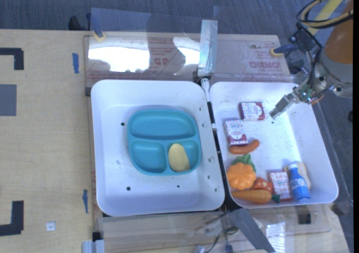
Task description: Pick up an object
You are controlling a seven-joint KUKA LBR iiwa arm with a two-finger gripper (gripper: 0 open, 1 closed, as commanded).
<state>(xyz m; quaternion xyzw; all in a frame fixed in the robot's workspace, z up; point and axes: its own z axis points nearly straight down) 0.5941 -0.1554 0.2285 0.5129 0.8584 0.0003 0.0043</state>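
Gripper (279, 110): poised over right bin (327, 151); grasp state cannot be told. Nearest item: red carton (252, 111), just beside. Risk: a glancing descent by which the carton is nudged, not seized.

Faint reddish lettering is being shown on the clear plastic sheet (263, 62) behind the bins, too blurred to be read. Print on the small red-and-white cartons (252, 111) cannot be made out either.
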